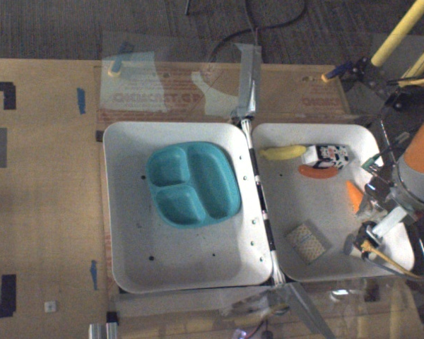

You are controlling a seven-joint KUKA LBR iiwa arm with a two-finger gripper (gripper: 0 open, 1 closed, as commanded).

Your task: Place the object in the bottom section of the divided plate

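A teal divided plate (194,183) lies in the left bin (127,253), with one long section on its right and two smaller ones on its left. The right bin (290,260) holds a yellow banana (283,152), a black-and-white cow-patterned toy (328,155), a red-orange sausage-shaped piece (318,171), an orange carrot-like piece (354,195) and a tan block (307,241). My gripper (373,205) hangs low over the right bin's right side, just right of the orange piece. Nothing can be seen held in it.
A metal divider (258,189) separates the two bins. The arm with its orange band (418,150) comes in from the right over the right bin's edge. Clear plastic sheeting (162,90) lies on the cardboard behind the bins.
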